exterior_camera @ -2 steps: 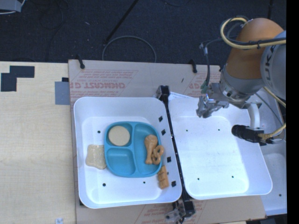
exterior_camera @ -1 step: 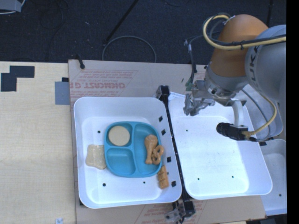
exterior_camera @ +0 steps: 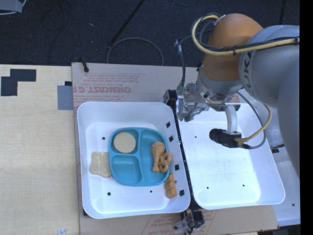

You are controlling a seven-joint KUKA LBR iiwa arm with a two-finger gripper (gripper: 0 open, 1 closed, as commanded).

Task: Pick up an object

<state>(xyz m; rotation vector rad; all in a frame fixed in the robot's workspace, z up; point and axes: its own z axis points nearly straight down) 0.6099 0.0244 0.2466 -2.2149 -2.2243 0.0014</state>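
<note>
The arm [exterior_camera: 254, 58] looms over the upper right of the bench, its orange band above the far edge of the right bin [exterior_camera: 244, 190]. The left bin [exterior_camera: 93, 116] lies beside that one, sharing a dividing rim. Its blue compartment tray [exterior_camera: 128, 173] serves as the landmark for everything loose.

The gripper [exterior_camera: 191, 110] hangs well to the tray's upper right, just over the dividing rim near the bins' far corner, and nothing is seen in its grasp; whether it is spread or closed cannot be told from this slant.

A pale flat piece [exterior_camera: 100, 164] rests against the tray's left edge. A round cracker-like disc [exterior_camera: 124, 142] sits in the tray's upper left compartment, a knobbly tan piece [exterior_camera: 160, 156] in its right compartment, and a small tan block [exterior_camera: 170, 186] just off its lower right corner.

A descent from here would likely strike the rim. The block, close to the bin's wall, leaves little room for a clean grip.
</note>
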